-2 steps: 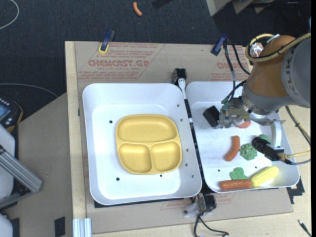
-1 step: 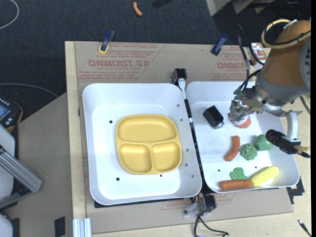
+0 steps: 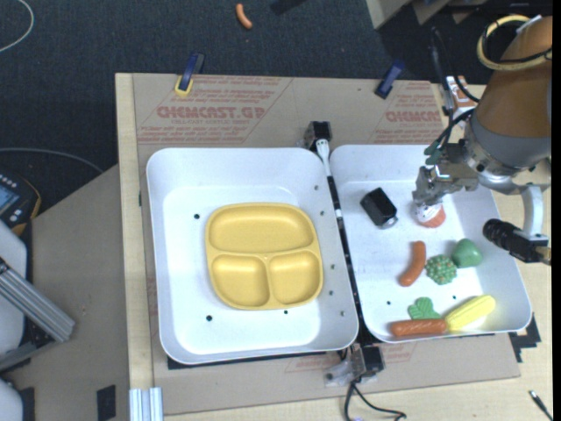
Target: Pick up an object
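Our gripper [image 3: 429, 202] is hanging over a small red-and-white piece [image 3: 430, 216], seemingly lining up a pick; its grip we cannot tell

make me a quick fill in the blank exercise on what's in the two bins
1. The yellow tray has ____ compartments.
2. The black block lies in the ____ bin.
3. The corn touches a sausage, and the other sausage lies beside the ____ .
4. The gripper hangs right above a ____ and white object.

Missing words: three; right; broccoli; red
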Available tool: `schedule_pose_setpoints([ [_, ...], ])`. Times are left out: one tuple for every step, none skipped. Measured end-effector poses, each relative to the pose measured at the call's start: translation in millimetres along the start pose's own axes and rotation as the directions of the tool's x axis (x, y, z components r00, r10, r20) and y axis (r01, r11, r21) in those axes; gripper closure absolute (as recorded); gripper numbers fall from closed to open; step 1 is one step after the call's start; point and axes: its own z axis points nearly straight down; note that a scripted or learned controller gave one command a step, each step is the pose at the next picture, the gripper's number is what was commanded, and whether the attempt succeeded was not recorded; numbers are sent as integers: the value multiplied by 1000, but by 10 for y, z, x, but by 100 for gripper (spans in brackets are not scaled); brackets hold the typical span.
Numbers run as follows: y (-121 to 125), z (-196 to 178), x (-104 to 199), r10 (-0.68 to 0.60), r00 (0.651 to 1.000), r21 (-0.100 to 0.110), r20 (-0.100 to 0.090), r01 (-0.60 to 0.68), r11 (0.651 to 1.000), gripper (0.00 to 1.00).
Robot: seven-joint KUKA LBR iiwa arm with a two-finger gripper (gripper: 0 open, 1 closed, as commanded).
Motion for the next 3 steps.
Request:
schedule_pose_setpoints([
  [389, -34, 508, -6, 1000, 1, -3, 6, 1000, 100],
  [703, 39, 850, -4, 1000, 3, -2, 4, 1000, 100],
  [794, 118, 1130, -3, 1000, 3, -2, 3, 1000, 100],
])
